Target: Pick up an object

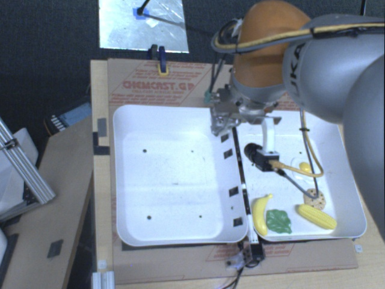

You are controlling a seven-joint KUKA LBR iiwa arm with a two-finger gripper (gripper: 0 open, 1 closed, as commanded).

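On the table (pixel 101 185), banana (pixel 260 215) and corn (pixel 316 217) lie at five o'clock, not yet picked; end effector's (pixel 224 125) state we cannot tell.

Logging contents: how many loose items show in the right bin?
4: banana front-left, green piece beside it, corn cob front-right, brown disc just behind the cob; the arm may hide others.
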